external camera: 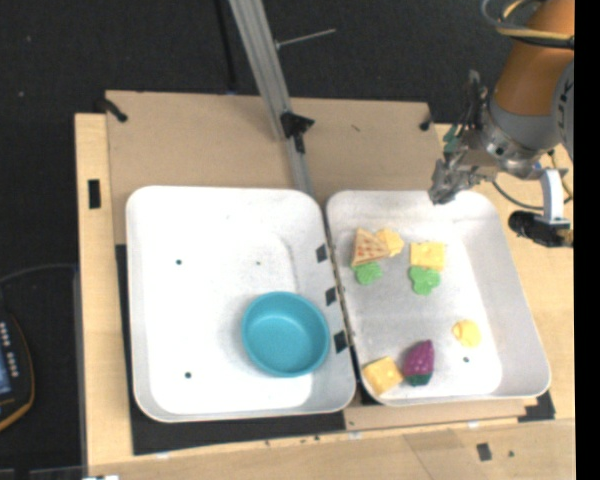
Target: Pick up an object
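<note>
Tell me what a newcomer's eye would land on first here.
The blue bowl stands out, alone near the front of the left bin. Next come the small bright toys strewn in the right bin, among them a purple grape bunch at the front. At the right bin's far corner hangs the gripper under the arm's orange band.

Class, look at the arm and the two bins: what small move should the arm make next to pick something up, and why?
Probably bring the end effector inward and down toward the yellow block. The end effector sits over the far rim of the right bin with nothing seen in it, and that block, beside the green piece, looks like the nearest toy.
</note>
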Robot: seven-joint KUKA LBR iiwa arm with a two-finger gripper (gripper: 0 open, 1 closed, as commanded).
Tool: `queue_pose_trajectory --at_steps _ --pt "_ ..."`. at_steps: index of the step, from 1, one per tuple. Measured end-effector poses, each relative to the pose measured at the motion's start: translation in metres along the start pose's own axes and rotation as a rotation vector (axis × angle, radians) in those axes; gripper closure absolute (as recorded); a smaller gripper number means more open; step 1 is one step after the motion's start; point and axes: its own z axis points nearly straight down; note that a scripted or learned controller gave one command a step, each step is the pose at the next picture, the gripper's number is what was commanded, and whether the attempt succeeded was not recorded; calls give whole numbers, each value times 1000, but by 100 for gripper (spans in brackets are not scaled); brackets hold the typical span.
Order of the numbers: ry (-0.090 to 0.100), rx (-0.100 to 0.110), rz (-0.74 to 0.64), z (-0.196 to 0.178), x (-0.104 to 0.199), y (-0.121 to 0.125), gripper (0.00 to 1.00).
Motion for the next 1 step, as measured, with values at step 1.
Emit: queue_pose_trajectory --at_steps 1 --pt "1 1 2 -13 50 -9 100"
